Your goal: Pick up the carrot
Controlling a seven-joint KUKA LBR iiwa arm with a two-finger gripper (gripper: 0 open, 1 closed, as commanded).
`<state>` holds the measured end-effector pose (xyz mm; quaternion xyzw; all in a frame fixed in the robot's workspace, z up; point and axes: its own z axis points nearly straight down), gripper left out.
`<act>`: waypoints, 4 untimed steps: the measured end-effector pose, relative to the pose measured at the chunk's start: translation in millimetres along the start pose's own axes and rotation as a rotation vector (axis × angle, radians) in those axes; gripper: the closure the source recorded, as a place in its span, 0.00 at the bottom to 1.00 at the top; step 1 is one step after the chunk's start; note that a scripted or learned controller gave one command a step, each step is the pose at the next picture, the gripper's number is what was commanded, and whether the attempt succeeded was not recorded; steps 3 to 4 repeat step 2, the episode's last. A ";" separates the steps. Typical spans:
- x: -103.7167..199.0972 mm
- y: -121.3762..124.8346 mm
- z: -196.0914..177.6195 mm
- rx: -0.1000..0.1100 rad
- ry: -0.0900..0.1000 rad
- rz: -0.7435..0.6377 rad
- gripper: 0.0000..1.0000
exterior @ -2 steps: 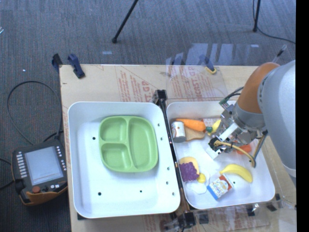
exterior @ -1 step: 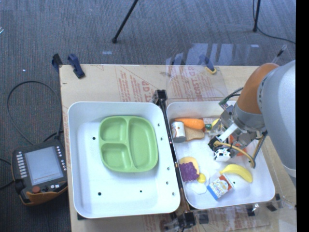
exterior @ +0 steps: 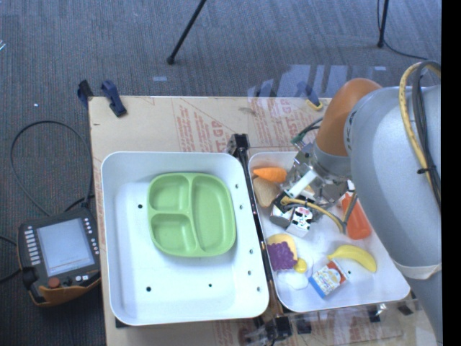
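Nearest the camera, at the front of the right-hand shallow white bin (exterior: 400, 283): small red-and-blue carton (exterior: 326, 278), yellow plastic banana (exterior: 354, 257), purple toy grapes (exterior: 282, 253). Mid-bin: the gripper (exterior: 292, 209), lowered among the toys; whether it is apart or together, cannot tell. At its right, an orange-red toy piece (exterior: 356, 218). Far left corner of that bin, beyond the gripper: orange plastic carrot (exterior: 271, 174), lying flat, untouched. Left of that bin: second white bin (exterior: 126, 280) holding a green three-compartment plate (exterior: 191, 213).
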<state>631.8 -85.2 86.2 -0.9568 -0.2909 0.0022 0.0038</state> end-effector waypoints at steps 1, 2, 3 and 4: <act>-1.2 7.5 -0.3 -0.002 -0.001 0.339 0.00; -76.4 13.4 -0.2 0.000 -0.003 0.062 0.00; -76.4 13.4 -0.2 0.000 -0.003 0.062 0.00; -76.4 13.4 -0.2 0.000 -0.003 0.062 0.00</act>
